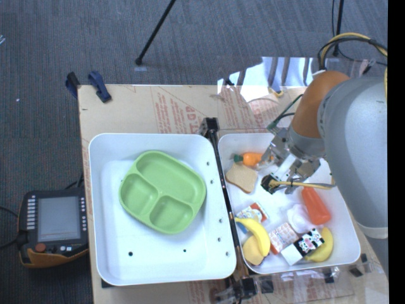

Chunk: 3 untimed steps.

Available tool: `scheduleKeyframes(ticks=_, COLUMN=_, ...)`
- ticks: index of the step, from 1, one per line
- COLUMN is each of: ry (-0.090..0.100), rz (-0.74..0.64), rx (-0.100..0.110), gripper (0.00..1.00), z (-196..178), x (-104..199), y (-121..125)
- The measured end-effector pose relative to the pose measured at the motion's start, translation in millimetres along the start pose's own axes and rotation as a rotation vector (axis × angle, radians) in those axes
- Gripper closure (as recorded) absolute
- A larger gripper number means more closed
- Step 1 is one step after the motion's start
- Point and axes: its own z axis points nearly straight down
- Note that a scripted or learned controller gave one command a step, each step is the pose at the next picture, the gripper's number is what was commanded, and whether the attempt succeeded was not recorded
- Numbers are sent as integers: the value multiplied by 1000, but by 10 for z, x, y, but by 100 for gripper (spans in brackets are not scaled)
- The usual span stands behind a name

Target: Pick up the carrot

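Note:
The carrot (252, 159), small and orange with a green stub at its left end, lies at the back left of the right bin (350, 230). It rests just behind a toast slice (242, 178). My gripper (273, 171) hangs low over the bin, right beside the carrot's right end and slightly nearer the front. The view shows nothing held in it. The grey wrist and its orange band (310, 109) hide the bin's back right corner.
The right bin also holds a banana (254, 235), a red bottle (315, 206), small cartons (283, 237), a white cup (297, 218) and a yellow fruit (324, 247). A green divided plate (162, 190) sits in the left bin (101, 233). A metal divider (221, 176) separates the bins.

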Motion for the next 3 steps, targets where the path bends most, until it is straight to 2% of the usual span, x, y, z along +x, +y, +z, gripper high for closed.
scheduleKeyframes(ticks=1, ry=-6, rz=271, rx=2, gripper=0, z=-1, x=171, y=-126)
scheduleKeyframes(ticks=2, ry=0, rz=452, rx=2, gripper=0, z=1, x=241, y=-250)
scheduleKeyframes(ticks=3, ry=-4, rz=447, rx=6, gripper=100, z=-91, x=241, y=-258)
